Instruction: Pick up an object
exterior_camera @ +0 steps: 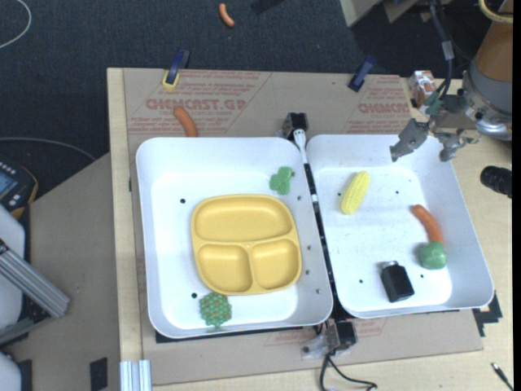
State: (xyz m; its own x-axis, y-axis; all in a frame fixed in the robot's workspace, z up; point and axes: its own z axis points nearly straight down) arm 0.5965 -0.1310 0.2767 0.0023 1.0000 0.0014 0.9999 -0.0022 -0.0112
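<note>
The right bin holds a yellow corn cob, an orange carrot, a green round vegetable and a black block. My gripper hangs open over the bin's far edge, above and right of the corn, with nothing between its fingers. The left bin holds a yellow divided tray, a green broccoli piece near its far right corner and a green textured piece at the front.
An orange sausage-like piece lies on the cardboard behind the left bin. Another small orange piece lies on the dark floor. Blue clamps hold the cardboard's far edge.
</note>
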